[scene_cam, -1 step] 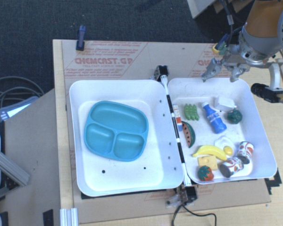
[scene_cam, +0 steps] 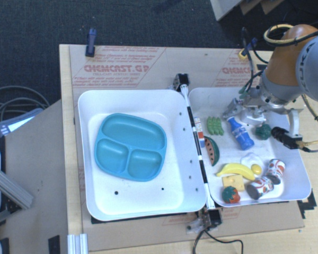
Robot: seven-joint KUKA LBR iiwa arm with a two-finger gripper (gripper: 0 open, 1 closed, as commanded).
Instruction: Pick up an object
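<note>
Your gripper (scene_cam: 244, 111) hangs in the right bin (scene_cam: 302, 187) toward the frame's upper right, just above the blue bottle (scene_cam: 240, 133); you cannot tell how it is set. The bottle likely handles light, stiff and slick, so grip across its narrow body.

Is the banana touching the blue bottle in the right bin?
Apart. The camera view shows bare white bin floor between the banana and the blue bottle.

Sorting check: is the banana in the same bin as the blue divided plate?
No. The banana lies in the right bin; the blue divided plate sits in the left bin.
</note>
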